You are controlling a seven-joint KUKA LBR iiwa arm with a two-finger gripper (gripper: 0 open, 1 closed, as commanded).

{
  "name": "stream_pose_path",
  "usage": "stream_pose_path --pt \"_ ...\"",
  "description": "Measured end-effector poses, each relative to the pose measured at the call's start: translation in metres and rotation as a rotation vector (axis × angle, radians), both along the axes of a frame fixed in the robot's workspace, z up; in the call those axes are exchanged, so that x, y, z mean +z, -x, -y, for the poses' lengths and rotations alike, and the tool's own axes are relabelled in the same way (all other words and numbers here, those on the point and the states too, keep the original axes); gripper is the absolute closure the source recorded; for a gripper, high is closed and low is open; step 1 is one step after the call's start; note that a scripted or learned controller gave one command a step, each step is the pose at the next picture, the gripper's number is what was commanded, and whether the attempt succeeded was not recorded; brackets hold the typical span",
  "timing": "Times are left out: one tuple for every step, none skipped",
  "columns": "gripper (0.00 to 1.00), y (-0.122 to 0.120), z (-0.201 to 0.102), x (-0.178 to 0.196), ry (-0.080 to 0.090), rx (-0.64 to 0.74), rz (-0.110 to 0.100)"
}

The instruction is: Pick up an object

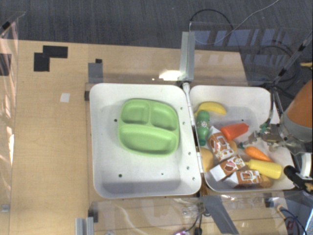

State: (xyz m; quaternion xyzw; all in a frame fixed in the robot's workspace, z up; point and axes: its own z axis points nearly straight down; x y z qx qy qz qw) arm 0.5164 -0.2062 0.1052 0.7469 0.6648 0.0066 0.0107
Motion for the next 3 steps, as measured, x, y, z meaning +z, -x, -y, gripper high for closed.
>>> stream_pose_path --pt "0.0 0.023 -0.005 -0.015 -0.007 -0.049 -0.008" --pt "1.0 0.02 -0.006 -0.004 -0.007 -0.049 -0.003" --pt "1.0 -0.047 -0.074 -0.016 -0.009 -0.101 -0.01"
